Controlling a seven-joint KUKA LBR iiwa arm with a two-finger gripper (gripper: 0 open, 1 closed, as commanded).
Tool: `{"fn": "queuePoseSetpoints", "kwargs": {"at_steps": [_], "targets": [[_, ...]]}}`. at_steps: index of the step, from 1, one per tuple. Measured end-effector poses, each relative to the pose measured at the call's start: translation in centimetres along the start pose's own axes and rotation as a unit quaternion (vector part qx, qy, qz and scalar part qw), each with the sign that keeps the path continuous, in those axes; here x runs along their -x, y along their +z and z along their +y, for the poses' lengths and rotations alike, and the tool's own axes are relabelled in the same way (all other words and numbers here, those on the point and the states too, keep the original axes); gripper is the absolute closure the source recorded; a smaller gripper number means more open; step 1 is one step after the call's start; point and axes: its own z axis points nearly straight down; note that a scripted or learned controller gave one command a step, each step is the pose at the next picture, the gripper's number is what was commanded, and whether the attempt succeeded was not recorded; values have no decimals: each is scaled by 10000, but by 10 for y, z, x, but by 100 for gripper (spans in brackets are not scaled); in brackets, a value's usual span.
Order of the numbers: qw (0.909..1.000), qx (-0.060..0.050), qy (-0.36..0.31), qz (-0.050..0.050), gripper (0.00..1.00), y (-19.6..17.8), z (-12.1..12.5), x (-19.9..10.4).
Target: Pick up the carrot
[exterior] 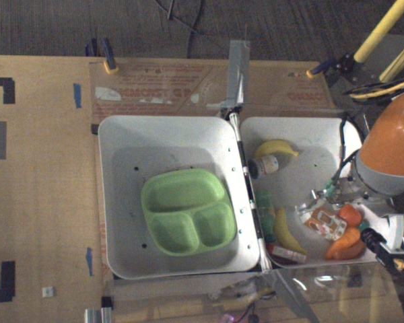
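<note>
Carrot (345,245) is lying in the right bin's (318,159) near-right corner, crowding a clear packet (321,221) and a red item (351,214), so probably needing a tight approach. Arm (389,147) is leaning over that corner. Gripper (335,188) is hovering by the packet, not over the carrot. Open or closed: can't tell.

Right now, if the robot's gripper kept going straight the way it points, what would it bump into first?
Probably the clear packet just ahead of the gripper, not the carrot beside it; depth is unclear.
</note>
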Motion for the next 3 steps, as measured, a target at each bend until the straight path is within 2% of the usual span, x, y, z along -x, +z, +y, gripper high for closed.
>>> {"fn": "queuePoseSetpoints", "kwargs": {"at_steps": [1,2,3], "targets": [[9933,-13,1150,126,0,32,-17,29],[9937,2,1117,2,0,-34,-26,76],[9938,-11,1108,0,100,-42,-26,76]]}}
